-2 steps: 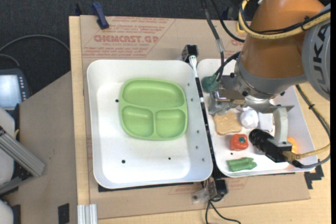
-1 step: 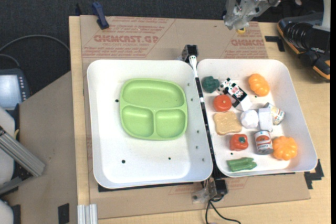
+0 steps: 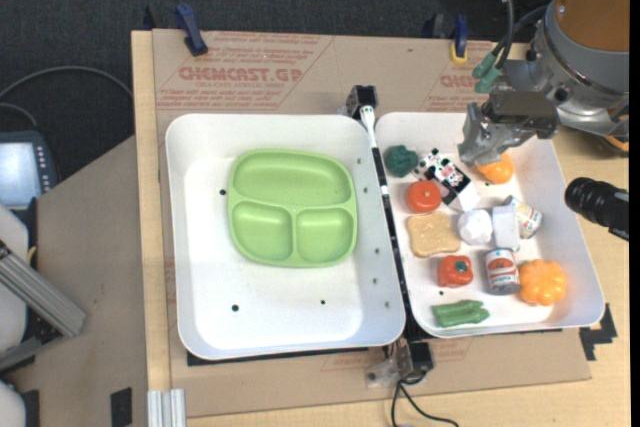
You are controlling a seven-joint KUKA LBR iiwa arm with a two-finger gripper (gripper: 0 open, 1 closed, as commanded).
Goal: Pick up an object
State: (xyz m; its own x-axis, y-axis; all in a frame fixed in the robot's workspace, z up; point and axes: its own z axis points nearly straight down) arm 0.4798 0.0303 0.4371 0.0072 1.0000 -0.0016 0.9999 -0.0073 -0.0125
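My gripper [image 3: 479,152] hangs over the back of the right bin [image 3: 562,195], just left of and touching or very close above a small orange fruit [image 3: 497,171]. A black-and-white toy cow [image 3: 444,171] lies just to its left. Further pieces lie in the same bin: a dark green lump [image 3: 401,158], a red tomato [image 3: 424,196], a slice of toast [image 3: 433,235], a red pepper [image 3: 455,271], a green pea pod [image 3: 461,314], a small can [image 3: 500,271] and an orange pepper [image 3: 541,283].
The left bin [image 3: 200,245] holds a green divided plate [image 3: 293,207]. A white cup [image 3: 475,226] and a white bottle [image 3: 508,220] crowd the right bin's middle. A black camera lens [image 3: 598,203] juts in over the bin's right rim.
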